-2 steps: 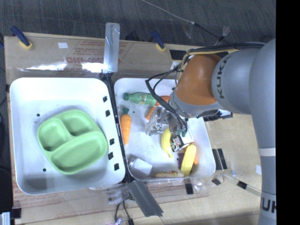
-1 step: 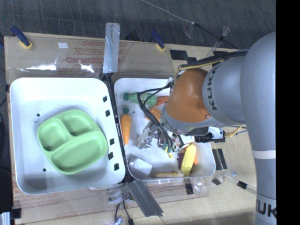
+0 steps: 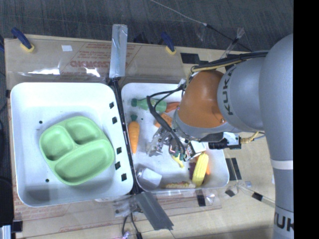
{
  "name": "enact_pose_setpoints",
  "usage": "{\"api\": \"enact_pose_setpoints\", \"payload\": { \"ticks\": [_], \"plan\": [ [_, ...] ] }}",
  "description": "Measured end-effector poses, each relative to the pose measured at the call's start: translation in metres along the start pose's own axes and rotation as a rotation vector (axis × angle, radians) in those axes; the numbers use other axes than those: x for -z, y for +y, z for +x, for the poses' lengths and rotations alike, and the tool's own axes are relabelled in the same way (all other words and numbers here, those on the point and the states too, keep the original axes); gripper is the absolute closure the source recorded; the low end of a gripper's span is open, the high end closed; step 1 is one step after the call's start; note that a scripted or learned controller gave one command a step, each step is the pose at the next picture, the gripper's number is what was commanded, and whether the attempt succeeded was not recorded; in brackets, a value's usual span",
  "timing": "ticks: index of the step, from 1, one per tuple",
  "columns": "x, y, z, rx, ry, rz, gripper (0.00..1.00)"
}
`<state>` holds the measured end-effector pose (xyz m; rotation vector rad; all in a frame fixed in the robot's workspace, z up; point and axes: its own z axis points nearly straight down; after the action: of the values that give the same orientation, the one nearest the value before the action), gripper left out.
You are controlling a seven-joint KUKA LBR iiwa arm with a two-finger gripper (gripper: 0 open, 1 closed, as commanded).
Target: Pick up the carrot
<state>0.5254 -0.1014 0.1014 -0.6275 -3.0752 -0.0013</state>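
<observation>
Carrot (image 3: 133, 136) hard against right bin's left wall (image 3: 124, 133), bare floor to its right, corn (image 3: 200, 167) and green bottle (image 3: 149, 104) crowding beyond

Green three-compartment plate (image 3: 76, 149) lying in the left white bin (image 3: 25, 103), yellow corn cob (image 3: 200, 167) at the near right of the right bin (image 3: 149, 179), green item (image 3: 145, 103) at its far side, blue clamps (image 3: 23, 40) on the counter's (image 3: 249, 168) far edge

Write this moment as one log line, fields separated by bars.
carrot: lying in right bin, near left wall | gripper: over right bin, beside carrot, not holding it | plate: left bin
</observation>
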Motion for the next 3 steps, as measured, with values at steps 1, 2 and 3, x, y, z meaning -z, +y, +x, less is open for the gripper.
{"api": "enact_pose_setpoints", "payload": {
  "ticks": [1,2,3],
  "plan": [
    [0.010,0.001,-0.001,0.008,-0.002,0.000,1.00],
    [0.020,0.003,-0.002,0.017,-0.003,0.000,1.00],
    [0.030,0.004,-0.002,0.024,-0.006,0.000,1.00]
  ]
}}
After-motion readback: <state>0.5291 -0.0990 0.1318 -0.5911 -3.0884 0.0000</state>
